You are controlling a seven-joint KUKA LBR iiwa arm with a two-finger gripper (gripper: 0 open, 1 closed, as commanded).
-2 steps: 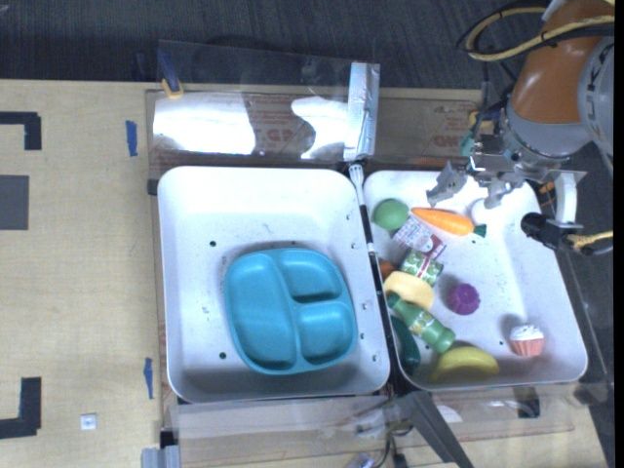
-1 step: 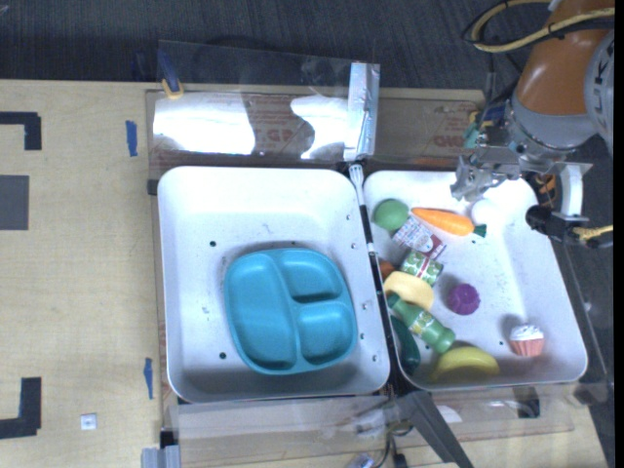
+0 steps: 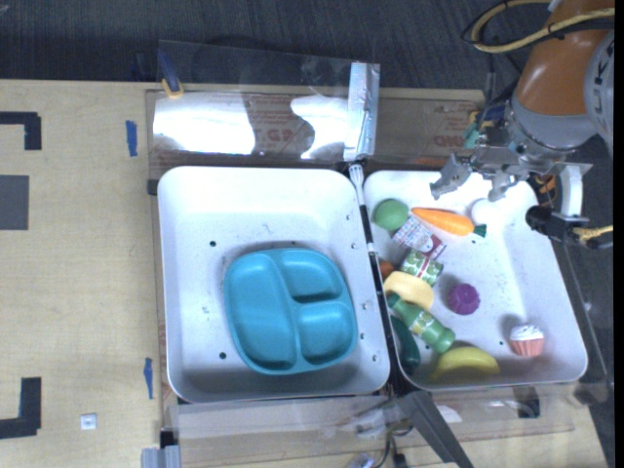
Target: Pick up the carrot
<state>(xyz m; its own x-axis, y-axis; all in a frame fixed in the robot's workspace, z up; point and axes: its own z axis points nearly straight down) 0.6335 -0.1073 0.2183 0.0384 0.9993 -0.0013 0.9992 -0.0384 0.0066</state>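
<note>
Carrot (image 3: pixel 445 221) lying on its side near the far wall of the right bin (image 3: pixel 556 291), green leafy end pointing away from the left bin (image 3: pixel 195 261). Gripper (image 3: pixel 475 179) hovering just beyond the carrot, fingers spread apart, nothing between them. Just beside the carrot: green ball (image 3: pixel 391 214) and a small labelled packet (image 3: pixel 412 233). Nearer than the carrot: purple piece (image 3: pixel 463 298), cupcake (image 3: pixel 527 339), banana (image 3: pixel 466 361). Blue divided tray (image 3: pixel 290 309) resting in the left bin.
</note>
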